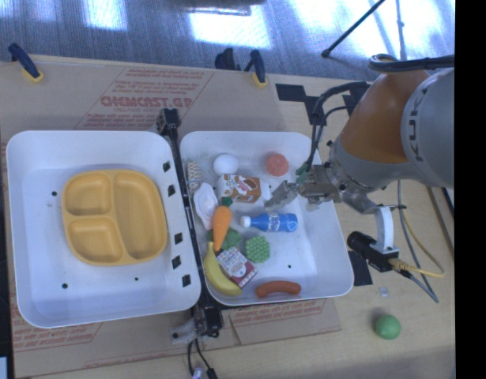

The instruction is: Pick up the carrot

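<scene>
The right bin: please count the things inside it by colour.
Orange or red: 3, carrot, round fruit, sausage
White: 2
Green: 2
Yellow: 1, banana
Blue: 1, bottle
Printed packets: 2
Total: 11

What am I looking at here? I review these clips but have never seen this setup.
One camera looks down at a slant on a bench with two shallow white bins. The grey and orange robot arm reaches in from the right; its claw hangs over the right bin with nothing between its fingers. That bin holds toy food: the carrot it should pick up, a banana, a small bottle, a sausage. The left bin holds a yellow divided tray.
</scene>
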Robot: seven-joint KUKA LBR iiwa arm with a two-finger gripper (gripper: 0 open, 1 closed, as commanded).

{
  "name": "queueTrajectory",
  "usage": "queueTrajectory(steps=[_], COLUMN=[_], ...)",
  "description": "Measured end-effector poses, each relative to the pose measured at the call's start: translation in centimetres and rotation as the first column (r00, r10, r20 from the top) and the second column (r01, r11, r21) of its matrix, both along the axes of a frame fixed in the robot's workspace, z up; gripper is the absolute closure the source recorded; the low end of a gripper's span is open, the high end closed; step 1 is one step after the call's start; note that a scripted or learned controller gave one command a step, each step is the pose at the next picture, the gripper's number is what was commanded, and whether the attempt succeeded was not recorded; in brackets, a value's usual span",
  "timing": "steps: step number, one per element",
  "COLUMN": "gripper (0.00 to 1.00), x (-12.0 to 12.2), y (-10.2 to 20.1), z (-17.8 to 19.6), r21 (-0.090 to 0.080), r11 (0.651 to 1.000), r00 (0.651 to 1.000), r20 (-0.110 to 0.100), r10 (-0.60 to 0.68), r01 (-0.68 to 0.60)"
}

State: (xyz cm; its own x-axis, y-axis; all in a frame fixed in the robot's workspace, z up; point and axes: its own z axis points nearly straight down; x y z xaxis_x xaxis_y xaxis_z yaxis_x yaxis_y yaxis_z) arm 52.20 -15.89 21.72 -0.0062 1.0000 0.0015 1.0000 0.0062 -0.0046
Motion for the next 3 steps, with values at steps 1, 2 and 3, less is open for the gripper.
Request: queueTrajectory(steps=[1, 2, 3], gripper=[0.00, 0.00, 1.00], x=[2.5, 3.2, 3.1], y=[6.7, 6.1, 6.2], z=[-8.6, -12.4, -11.5], r21=[0.000, -0.003, -0.001], r11=[0.999, 0.999, 0.999], r00=[0.999, 0.999, 0.999], r20=[-0.002, 0.005, 0.000], r10=[0.048, 0.037, 0.041], r01=[-0.048, -0.037, -0.041])
